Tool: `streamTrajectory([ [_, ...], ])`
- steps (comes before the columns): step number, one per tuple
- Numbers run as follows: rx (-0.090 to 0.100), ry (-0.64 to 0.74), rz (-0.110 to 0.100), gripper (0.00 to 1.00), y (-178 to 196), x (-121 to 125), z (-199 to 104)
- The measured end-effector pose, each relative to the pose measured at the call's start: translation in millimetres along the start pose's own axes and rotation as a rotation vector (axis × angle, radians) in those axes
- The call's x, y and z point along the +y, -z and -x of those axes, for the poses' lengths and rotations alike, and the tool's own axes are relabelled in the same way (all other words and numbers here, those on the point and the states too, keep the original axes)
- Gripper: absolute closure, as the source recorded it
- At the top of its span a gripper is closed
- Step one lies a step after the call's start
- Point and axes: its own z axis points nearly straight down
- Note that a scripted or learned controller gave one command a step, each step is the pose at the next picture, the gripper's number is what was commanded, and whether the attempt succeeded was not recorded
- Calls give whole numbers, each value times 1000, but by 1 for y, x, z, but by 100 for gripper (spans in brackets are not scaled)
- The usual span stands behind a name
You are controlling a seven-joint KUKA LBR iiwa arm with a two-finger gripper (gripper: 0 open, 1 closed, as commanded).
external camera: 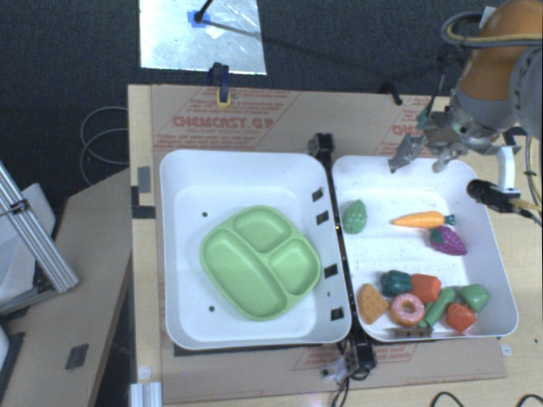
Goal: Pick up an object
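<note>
Carrot point(418, 220) in bin, tool point(422, 157) open, empty

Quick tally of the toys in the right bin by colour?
Green: 4
Orange: 2
Red: 2
Purple: 1
Pink donut: 1
Total: 10

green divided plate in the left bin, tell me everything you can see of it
The green divided plate is pale green and looks like smooth plastic. It has a rounded outline and three compartments: one long, two smaller. It lies flat, right side up, turned at a slant, near the middle of the left bin, resting on the bin's floor. Nothing lies in it, and nothing else touches it.
</note>
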Motion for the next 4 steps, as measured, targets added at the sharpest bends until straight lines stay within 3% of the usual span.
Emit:
streamTrajectory([
  [1,-2,2,10,0,7,2,0],
  [3,-1,0,6,0,-100,-1,3],
  [4,-2,1,9,0,-123,-1,2],
])
